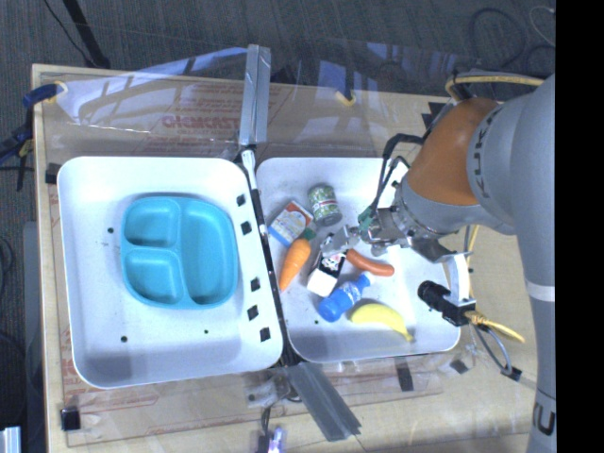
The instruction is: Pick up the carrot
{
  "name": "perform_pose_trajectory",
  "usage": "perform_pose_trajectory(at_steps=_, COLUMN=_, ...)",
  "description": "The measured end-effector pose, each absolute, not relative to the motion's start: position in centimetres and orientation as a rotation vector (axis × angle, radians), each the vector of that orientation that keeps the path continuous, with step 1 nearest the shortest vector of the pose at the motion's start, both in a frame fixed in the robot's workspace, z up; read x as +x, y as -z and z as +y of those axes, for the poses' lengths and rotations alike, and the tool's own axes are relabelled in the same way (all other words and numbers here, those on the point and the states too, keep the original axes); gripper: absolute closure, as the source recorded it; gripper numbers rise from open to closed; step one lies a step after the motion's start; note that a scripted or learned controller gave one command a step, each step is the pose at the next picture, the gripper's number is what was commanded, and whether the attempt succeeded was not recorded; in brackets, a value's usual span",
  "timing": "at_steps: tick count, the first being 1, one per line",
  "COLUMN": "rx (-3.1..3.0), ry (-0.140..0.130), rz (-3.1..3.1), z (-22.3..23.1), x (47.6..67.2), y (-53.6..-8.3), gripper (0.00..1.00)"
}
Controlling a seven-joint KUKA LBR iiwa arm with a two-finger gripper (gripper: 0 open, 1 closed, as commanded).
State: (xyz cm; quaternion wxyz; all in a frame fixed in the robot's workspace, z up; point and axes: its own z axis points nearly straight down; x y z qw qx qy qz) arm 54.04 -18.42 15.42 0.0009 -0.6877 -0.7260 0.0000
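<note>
Camera view shows the carrot (296, 261) in the right bin (429, 340), lying close to the left wall, its thick end up toward a small carton (288, 225) and its tip pointing down-left. My claw (332, 250) hangs just beside it on the right, above a black and white object (326, 276) and near a red sausage (370, 263); I cannot tell if it is apart or together, and nothing is seen clamped in it. I judge I must shift left until I am over the carrot's middle, turn across its long axis, and descend with care, because the wall and the carton leave little room.
</note>
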Motion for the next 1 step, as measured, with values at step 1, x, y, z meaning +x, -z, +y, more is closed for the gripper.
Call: perform_pose_trajectory(at_steps=1, rx=-1.936, ry=-0.002, rz=-2.474, z=-14.55, x=53.37, y=-9.3, gripper=0.0)
